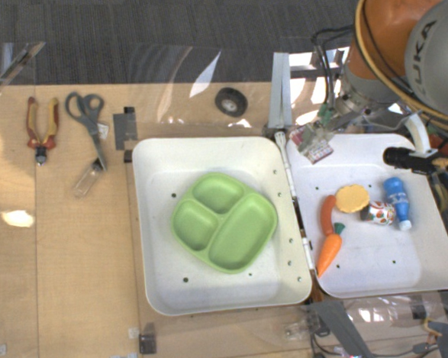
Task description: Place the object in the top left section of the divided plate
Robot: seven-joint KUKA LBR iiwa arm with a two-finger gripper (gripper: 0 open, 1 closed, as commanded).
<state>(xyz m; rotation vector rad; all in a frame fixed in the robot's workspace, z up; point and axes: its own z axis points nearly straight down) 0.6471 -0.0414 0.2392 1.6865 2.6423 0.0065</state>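
Bright, even overhead light; glare streaks on the bench (76, 246).

I saw a green divided plate (225, 221) in the white L bin (158, 217) — R bin (437, 267) also white, w/ an orange carrot (328, 254), yellow-orange round piece (352, 198), blue bottle (398, 200). Pliers (40, 127) had red handles; scissors (87, 119) grey.

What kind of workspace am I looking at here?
Likely a robotics lab bench for pick-and-place trials: two white bins, one bearing a green divided plate and the other toy food such as a carrot, with pliers and scissors beside them.
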